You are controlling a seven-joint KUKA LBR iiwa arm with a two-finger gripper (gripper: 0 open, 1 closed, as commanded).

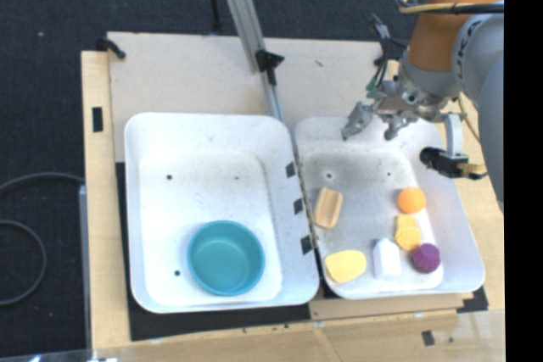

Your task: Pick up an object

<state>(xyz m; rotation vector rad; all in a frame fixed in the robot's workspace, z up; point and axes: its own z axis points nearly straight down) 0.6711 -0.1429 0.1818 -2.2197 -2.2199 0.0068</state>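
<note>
My gripper [373, 126] hangs over the far edge of the right bin [356, 169], its two grey fingers spread apart with nothing between them. In that bin lie a tan bread-like block [327, 208] at the left wall, a yellow wedge [344, 265] at the front, a white block [387, 258] beside it, an orange ball [411, 200], a yellow piece [408, 231] and a purple ball [425, 257] on the right. All of them lie well in front of the gripper.
The left bin [170, 157] holds a teal bowl [225, 257] at its front. A slanted metal post [246, 13] rises behind the gap between the bins.
</note>
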